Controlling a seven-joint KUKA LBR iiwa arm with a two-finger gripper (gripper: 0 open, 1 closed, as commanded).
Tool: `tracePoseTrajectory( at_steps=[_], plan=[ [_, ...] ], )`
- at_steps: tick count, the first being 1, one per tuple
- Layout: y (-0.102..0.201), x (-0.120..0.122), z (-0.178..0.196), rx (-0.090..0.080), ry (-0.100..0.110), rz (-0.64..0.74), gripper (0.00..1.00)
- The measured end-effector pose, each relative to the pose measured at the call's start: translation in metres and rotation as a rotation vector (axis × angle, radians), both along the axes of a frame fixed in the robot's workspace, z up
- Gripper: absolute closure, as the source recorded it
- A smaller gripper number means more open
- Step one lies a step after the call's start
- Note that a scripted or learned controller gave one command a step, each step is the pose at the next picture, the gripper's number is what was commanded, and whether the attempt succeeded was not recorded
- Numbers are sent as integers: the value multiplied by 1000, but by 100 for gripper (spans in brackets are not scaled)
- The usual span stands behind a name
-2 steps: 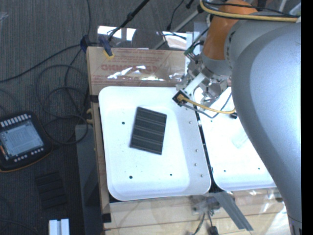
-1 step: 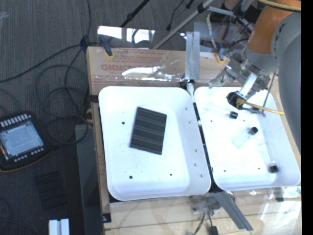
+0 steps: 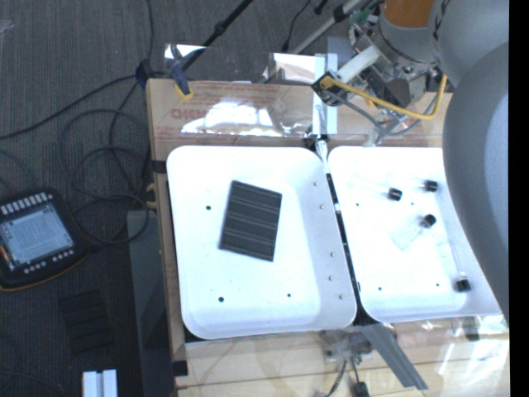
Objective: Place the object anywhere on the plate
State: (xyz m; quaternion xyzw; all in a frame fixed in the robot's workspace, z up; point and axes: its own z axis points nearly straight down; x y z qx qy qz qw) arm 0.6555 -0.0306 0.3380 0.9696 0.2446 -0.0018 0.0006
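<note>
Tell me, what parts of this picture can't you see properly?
- Gripper: camera view, hidden behind the grey arm at the top right.
- Right bin: its far right side is covered by the arm.
- Small black pieces in the right bin: too small to identify.
- Clear object beside them: faint against the white.
- Dark ribbed plate in the left bin: plain to see.

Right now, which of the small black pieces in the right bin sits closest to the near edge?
The small black piece at the right bin's near-right corner, beside the arm; the other three cluster farther back.

Dark ribbed plate [image 3: 250, 220] looking matt; white bins [image 3: 190, 288] showing smooth, probably plastic (slightly glossy); crinkled foil [image 3: 240, 116] gleaming behind.
</note>
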Motion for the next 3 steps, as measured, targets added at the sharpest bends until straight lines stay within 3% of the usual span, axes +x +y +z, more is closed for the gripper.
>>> tracePoseTrajectory(
  at_steps=[3],
  plan=[
    [-1,0,0,-1,1,-1,0]
  ],
)
